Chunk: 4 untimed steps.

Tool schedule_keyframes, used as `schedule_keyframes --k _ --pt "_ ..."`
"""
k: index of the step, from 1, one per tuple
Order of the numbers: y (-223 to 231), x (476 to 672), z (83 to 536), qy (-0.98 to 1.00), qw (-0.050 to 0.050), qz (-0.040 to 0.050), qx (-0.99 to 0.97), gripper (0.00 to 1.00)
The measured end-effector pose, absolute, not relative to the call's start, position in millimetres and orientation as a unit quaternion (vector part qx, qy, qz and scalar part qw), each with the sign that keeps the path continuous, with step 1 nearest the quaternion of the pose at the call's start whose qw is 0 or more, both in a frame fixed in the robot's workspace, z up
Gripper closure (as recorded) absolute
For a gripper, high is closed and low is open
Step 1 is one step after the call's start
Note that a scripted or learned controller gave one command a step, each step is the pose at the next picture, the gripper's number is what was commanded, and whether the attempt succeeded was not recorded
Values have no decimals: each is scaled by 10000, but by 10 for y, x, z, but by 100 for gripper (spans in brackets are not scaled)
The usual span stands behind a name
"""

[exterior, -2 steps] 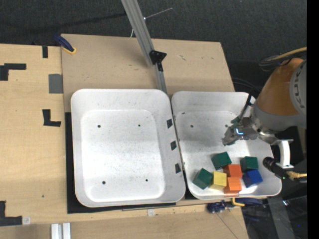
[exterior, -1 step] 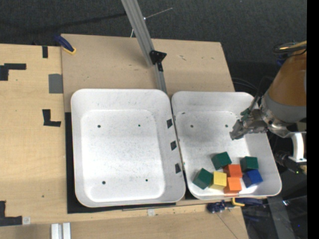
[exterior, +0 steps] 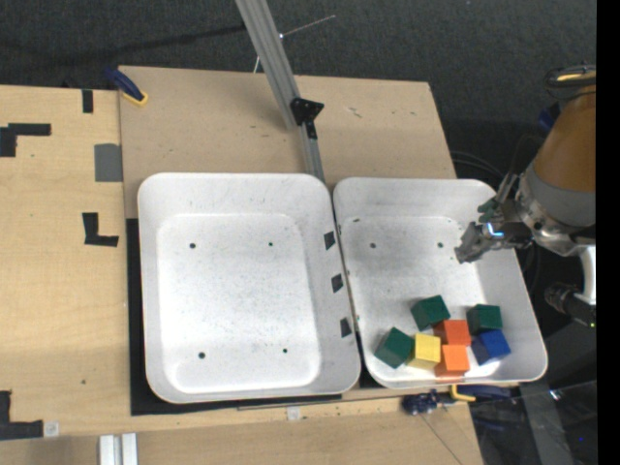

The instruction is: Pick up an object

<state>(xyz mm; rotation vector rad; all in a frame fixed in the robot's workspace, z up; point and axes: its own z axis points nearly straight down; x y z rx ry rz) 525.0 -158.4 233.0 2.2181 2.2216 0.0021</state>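
bins: white speckled matt plastic | bench: pale wood | pole: grey metal

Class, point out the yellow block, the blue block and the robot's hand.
yellow block (exterior: 427, 348), camera view, top face.
blue block (exterior: 492, 345), camera view, top face.
hand (exterior: 472, 247), camera view, between its fingertips.

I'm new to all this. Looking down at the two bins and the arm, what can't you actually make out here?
- Gripper: small and blurred above the right bin; what it is doing is unreadable.
- Arm: cut off by the right edge.
- Blocks: huddled in the bin's near corner, partly covering one another, so an exact count is unsure.
- Blue clamp: partly hidden under the bin's front rim.
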Motion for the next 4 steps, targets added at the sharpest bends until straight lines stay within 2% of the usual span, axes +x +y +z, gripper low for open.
schedule_keyframes --k 2,3,4 --pt "-576 5129 2153 7092 -19 -5 7050 100" --pt "-33 5153 2277 7098 -9 6 7044 100" --pt "555 5190 2219 7100 -16 -4 7042 100"
